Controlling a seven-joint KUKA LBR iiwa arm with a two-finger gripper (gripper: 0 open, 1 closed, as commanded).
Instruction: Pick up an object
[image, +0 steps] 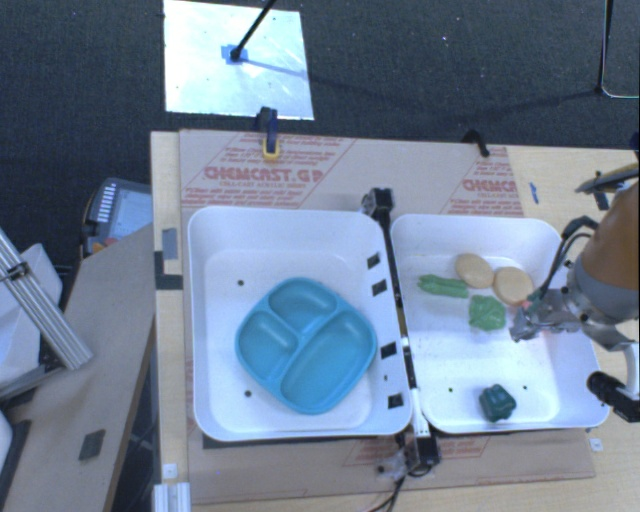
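Reaching in from the right, the grey arm with orange band (610, 250) is seen over the right shallow white bin (440, 400). Its two-finger metal gripper (528, 325) is placed low at that bin's right side, just beside the light green crumpled lump (487, 313). Whether anything is pinched, or how the gripper is set, cannot be told at this size. Near the lump, two tan rounded pieces (476, 269) (513, 284) are lying side by side, and a green elongated pod-like piece (443, 286) is lying to their left. A dark green blocky object (496, 402) is sitting apart, near the front wall. A blue compartmented plastic plate (306, 345) is held flat in the left shallow white bin (220, 300).
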